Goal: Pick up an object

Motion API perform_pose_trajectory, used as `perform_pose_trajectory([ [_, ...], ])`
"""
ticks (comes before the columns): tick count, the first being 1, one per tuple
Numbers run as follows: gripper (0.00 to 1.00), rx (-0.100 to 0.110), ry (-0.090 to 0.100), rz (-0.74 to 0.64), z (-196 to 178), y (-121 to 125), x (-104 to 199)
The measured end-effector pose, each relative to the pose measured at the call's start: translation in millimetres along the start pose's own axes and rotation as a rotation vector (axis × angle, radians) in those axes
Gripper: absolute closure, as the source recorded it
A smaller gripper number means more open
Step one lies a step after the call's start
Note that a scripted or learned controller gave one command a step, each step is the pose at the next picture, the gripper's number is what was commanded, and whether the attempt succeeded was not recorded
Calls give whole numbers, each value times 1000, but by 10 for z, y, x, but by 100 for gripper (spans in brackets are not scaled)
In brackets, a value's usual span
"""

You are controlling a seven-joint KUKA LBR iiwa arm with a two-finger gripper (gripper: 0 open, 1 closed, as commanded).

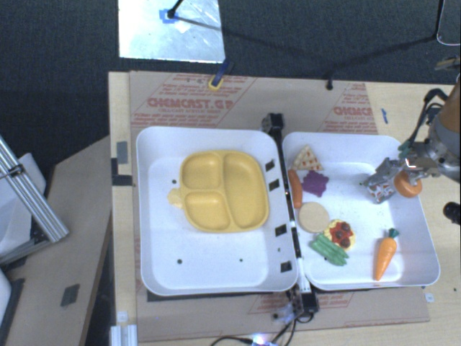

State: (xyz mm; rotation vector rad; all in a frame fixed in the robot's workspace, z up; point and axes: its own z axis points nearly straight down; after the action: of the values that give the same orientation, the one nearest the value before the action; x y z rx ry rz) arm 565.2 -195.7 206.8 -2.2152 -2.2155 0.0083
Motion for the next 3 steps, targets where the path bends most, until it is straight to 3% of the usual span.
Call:
perform_pose_trajectory([
  [1, 0, -11, -3, -3, -58, 27, 3],
  [2, 0, -7, -1, -2, 368, -10, 8],
  [3, 0, -24, -10, -4, 746, 120, -3],
])
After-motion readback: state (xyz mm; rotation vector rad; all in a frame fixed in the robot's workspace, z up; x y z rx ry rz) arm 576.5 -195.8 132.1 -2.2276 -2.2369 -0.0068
